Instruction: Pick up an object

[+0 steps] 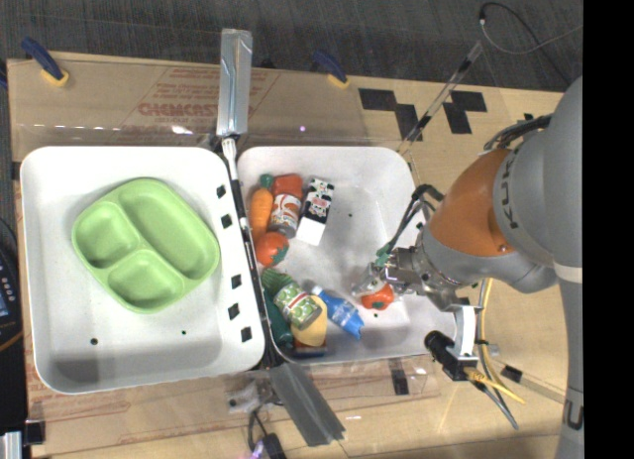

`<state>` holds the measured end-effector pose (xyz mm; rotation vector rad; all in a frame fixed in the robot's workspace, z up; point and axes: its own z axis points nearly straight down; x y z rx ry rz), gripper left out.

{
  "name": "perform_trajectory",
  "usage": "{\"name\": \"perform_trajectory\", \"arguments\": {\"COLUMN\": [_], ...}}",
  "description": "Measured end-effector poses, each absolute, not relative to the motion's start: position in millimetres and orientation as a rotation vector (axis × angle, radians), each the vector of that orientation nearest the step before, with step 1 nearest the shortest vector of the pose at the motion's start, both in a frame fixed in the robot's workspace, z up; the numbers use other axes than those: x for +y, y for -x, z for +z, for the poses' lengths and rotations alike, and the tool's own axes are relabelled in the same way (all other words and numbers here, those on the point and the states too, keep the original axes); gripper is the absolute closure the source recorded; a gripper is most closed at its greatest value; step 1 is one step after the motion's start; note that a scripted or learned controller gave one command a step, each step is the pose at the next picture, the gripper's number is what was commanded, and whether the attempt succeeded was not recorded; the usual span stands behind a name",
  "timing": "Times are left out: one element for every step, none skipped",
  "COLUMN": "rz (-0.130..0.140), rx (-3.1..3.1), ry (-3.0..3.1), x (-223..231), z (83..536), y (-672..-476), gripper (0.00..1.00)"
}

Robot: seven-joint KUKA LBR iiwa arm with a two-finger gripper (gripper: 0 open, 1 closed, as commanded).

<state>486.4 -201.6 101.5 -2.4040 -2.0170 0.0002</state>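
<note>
In right bin (396,174), jaws (381,284) (small red lump (376,298))

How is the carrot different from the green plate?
The carrot is orange, long and thin; the green plate is wide, rounded and split into three sections. The carrot lies in the right bin, crowded beside other toy foods; the green plate sits alone in the left bin. The carrot is far smaller than the green plate. Both rest in white bins, away from the claw.

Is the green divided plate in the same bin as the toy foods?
No, the green plate lies in the left bin, while the toy foods lie in the right bin.
</note>
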Motion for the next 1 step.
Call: {"name": "perform_trajectory", "arguments": {"rz": [-0.001], "rx": [-1.976], "ry": [2.439], "x": [-135.5], "z": [208.0], "y": [-515.5], "gripper": [1.0]}}
